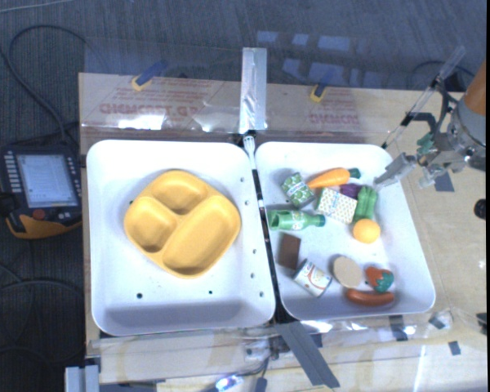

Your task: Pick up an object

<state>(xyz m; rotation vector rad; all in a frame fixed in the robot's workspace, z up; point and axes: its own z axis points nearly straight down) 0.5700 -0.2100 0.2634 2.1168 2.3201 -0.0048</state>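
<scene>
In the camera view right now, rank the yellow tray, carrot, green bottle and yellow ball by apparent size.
1. yellow tray, by far largest
2. carrot and green bottle: look alike in length, so unranked
3. yellow ball, smallest

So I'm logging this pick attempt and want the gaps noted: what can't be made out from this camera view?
- Gripper: blurred and small over the right bin's rim; its state is unreadable.
- Arm: cut off by the right edge.
- Purple item: mostly hidden by the checkered packet and green item.
- Can: label too small to read.
- Pendant: screen text too small.
</scene>
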